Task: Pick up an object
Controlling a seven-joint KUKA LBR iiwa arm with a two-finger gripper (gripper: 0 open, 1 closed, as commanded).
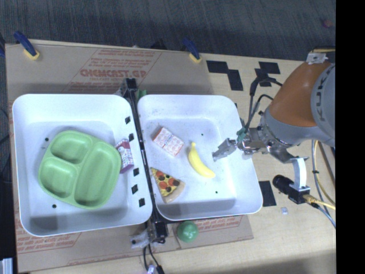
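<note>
My gripper (223, 150) hangs over the right side of the right bin (246, 196), just beside the banana (200, 161); whether it is spread or pressed together I cannot tell. The banana lies mid-bin, with a pink-and-white box (167, 141) to its upper left and a pizza slice (166, 184) to its lower left. The left bin (23, 113) holds a green divided tray (79, 169).

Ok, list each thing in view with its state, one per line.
Pincer: over the right bin, beside the banana, holding nothing visible.
Banana: lying flat in the right bin.
Pizza slice: flat, near the divider.
Small box: lying in the right bin.
Green tray: upright in the left bin.
Packet: beside the tray.
Green ball: outside the bins.
</note>
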